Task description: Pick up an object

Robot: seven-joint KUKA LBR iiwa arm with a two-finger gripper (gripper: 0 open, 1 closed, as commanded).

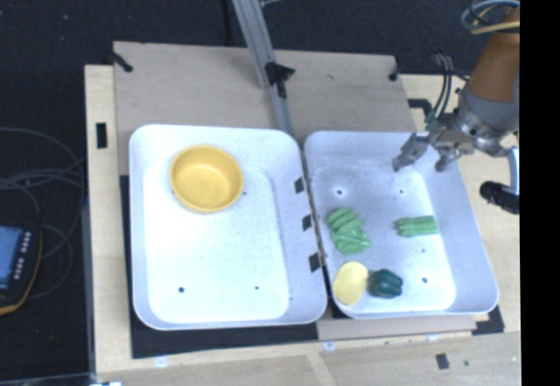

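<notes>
Green ridged object (416, 226) lies in right bin (464, 244) near its right wall, long axis roughly left-right; bare floor around it. Gripper (424, 154) hovers over the bin's far right corner, well apart from it, fingers spread, apparently holding nothing. Light-green piece (347, 231), yellow piece (350, 282), dark-green piece (384, 284) sit leftward and nearer.

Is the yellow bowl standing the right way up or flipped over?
Right way up. The yellow bowl sits in the left bin, and you can look down into its hollow inside with the rim all around it.
</notes>
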